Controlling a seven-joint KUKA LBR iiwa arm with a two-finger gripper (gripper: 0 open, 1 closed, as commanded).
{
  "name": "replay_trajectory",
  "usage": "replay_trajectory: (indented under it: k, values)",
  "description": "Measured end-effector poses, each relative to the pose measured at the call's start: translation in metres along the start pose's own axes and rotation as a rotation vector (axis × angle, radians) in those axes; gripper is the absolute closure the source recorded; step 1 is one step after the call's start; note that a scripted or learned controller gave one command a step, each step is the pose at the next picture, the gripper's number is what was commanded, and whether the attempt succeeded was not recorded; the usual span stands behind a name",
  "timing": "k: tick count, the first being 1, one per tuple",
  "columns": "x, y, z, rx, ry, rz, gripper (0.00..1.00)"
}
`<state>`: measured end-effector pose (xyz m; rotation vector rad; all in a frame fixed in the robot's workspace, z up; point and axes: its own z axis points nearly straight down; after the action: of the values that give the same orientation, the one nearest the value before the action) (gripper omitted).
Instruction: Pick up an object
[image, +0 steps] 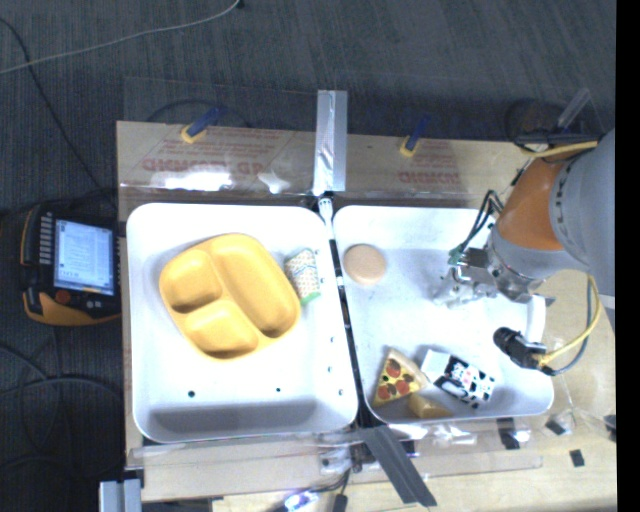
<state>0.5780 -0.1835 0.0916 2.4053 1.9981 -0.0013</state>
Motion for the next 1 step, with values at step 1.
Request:
replay_trajectory:
  k: [1]
  values:
    - [-0.0196,-0.0458,-0.0999,0.015,0.010,-0.310,1.00]
